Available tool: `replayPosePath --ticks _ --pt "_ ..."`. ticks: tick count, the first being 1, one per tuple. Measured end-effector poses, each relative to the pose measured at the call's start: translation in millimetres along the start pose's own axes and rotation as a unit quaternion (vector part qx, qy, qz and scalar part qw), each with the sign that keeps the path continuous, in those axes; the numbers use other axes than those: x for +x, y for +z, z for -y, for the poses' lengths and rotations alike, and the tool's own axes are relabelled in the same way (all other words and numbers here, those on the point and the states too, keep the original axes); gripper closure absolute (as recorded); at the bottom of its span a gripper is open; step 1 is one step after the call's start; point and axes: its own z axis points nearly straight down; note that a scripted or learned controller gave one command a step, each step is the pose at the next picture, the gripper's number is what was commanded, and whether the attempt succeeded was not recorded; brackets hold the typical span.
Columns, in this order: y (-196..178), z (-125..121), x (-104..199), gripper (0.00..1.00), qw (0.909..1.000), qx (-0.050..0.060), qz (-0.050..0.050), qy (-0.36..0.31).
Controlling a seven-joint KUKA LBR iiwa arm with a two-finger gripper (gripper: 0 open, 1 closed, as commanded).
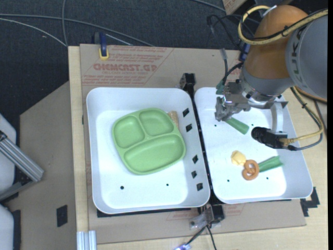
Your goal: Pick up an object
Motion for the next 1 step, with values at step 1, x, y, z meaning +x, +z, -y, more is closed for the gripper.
replayPosePath --ticks 1 --pt "3.4 27.8 48.9 1.00 1.0000 0.001 0.000 0.000"
